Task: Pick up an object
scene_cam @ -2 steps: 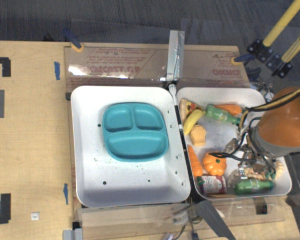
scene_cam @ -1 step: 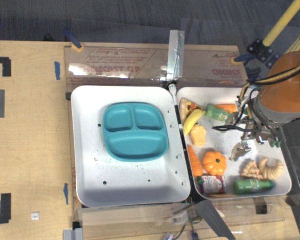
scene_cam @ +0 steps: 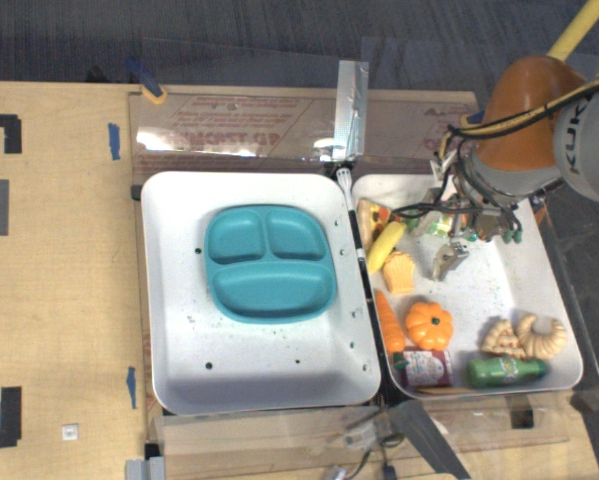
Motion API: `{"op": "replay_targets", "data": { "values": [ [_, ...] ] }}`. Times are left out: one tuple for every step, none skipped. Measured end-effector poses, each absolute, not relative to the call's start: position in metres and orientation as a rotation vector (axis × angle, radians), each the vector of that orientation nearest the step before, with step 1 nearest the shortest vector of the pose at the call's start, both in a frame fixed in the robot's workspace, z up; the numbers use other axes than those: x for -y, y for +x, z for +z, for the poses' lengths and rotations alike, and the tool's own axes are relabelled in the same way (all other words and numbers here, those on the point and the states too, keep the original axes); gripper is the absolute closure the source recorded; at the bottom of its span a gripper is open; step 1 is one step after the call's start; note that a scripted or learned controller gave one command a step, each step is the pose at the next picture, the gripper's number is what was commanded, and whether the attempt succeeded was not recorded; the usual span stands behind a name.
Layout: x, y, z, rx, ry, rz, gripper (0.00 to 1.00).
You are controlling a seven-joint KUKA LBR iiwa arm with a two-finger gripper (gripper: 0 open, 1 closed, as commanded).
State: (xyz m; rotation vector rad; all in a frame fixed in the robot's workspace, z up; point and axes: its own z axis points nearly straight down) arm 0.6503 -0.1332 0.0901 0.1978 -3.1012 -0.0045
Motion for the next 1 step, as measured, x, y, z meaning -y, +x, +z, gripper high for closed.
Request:
{"op": "replay_targets", "data": {
  "values": [
    [0.1876,0.6326,0.1760,3.141,0.344,0.013,0.00]
  ]
}}
